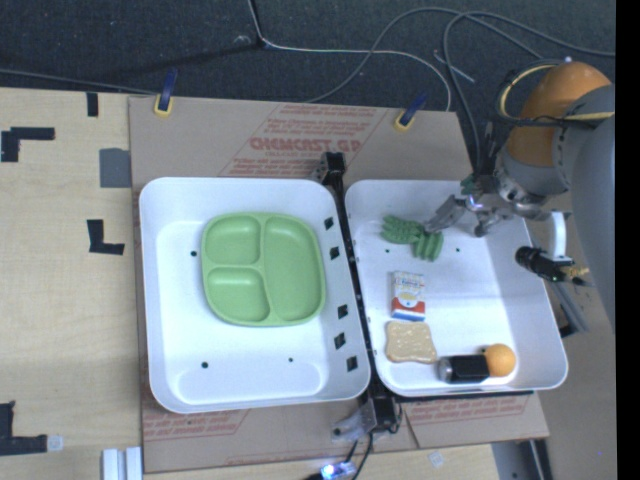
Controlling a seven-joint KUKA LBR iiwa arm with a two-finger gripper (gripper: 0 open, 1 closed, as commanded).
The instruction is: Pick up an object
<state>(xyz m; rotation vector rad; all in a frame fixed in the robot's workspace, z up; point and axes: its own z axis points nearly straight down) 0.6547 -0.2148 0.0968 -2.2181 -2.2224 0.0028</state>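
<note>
a: where's the claw [436, 226] sitting?

b: low in the right bin [520, 308], near its back wall, coming in from the right. its tip is right at the green toy [411, 235], touching or nearly so.

a: is it gripping it?

b: i cannot tell. the tip blurs into the toy's right end, so open or closed is a guess.

a: how does the toy lie?

b: long axis runs left to right, tilted a little down toward the claw. it stretches away to the left of the tip. ridged, soft-looking plastic, leafy shape.

a: anything else close?

b: a flat printed packet [407, 296] just in front of it, then a tan toast slice [410, 343], a black block [463, 368] touching an orange ball [499, 360]. the left bin [170, 298] holds a smooth green divided plate [264, 268].

a: so the move?

b: i'd judge it turns on closing across the toy's narrow width at that near end.
</note>
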